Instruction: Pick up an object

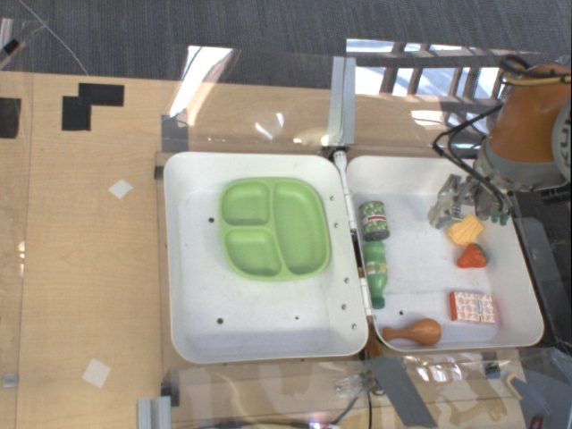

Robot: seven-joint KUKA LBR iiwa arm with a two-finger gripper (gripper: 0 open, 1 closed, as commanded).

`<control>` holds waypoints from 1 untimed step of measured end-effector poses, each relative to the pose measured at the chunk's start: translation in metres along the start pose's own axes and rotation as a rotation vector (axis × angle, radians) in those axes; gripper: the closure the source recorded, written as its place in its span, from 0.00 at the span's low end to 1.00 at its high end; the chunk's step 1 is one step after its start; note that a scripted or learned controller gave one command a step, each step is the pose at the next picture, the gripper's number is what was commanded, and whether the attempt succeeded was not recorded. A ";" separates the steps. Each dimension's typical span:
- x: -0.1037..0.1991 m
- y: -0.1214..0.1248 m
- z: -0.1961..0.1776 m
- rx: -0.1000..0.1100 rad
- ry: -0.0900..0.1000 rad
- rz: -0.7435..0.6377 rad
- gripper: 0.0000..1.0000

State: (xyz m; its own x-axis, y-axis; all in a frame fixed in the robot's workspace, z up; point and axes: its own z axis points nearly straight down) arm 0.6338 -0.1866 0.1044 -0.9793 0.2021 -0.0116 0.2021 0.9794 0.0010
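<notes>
My gripper (468, 213) hangs over the upper right of the right bin (407, 181), its fingers apart and nothing held between them. A yellow piece of toy food (465, 231) lies just below its tips, touching or nearly touching them. Just in front of that lies a red strawberry-like piece (472, 256). A red and white box (472, 307) sits near the bin's front right corner. A brown drumstick-shaped piece (415, 332) lies along the front wall. A green can (373, 221) and a green bottle (374, 273) lie along the left wall.
The left bin (192, 311) holds a light green divided plate (273, 228). A metal divider (350, 239) runs between the bins. The arm's orange band (529, 119) and black cables (460, 132) rise at the right bin's back right.
</notes>
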 end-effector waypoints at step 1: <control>0.008 0.095 0.015 -0.004 0.007 0.022 1.00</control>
State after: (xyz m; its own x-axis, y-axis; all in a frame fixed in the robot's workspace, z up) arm 0.6457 -0.0915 0.0896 -0.9746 0.2241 -0.0042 0.2240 0.9746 0.0047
